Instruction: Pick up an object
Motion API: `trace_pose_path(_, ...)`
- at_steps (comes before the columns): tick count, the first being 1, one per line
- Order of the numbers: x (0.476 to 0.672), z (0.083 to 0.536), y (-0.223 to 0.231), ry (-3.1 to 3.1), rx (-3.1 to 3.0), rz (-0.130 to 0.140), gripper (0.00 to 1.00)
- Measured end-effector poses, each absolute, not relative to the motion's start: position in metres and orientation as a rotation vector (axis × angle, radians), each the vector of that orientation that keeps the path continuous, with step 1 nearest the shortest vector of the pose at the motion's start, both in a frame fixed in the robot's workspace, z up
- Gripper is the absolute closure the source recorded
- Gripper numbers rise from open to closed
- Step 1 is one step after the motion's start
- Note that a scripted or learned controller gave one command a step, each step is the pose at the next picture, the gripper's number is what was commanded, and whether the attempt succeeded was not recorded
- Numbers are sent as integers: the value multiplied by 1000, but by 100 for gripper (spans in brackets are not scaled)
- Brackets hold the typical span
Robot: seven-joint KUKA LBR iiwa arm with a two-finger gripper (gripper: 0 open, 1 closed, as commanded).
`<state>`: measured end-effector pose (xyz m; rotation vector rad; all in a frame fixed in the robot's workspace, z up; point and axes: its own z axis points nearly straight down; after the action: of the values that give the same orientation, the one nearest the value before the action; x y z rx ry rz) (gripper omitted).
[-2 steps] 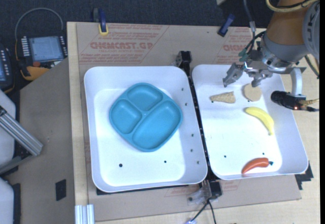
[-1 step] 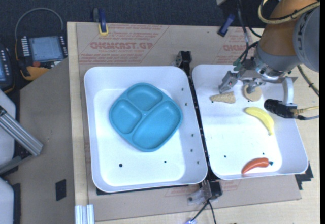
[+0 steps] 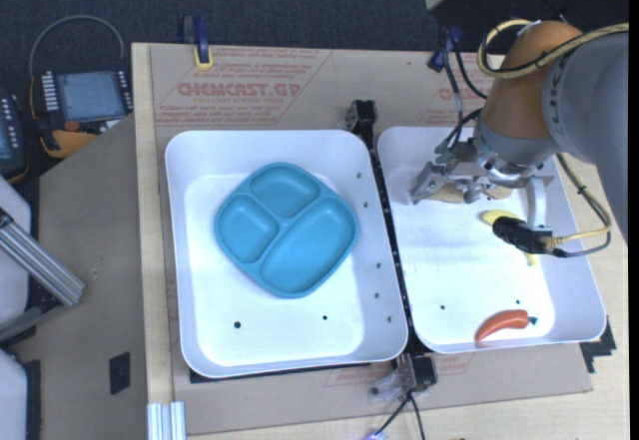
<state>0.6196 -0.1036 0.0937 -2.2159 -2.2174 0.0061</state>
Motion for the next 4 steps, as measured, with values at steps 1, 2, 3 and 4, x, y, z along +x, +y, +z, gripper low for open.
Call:
trace_pose_path(1, 621, 108, -104, -2221, -2220, 0, 100)
trace_pose_path(2, 632, 158, -107, -2227, -2225, -6, 100)
trace_pose_path(3, 626, 206, -112, -2225, -2227, -6, 100)
trace_pose_path(4, 627, 235, -112, -2226, -2224, -5, 100)
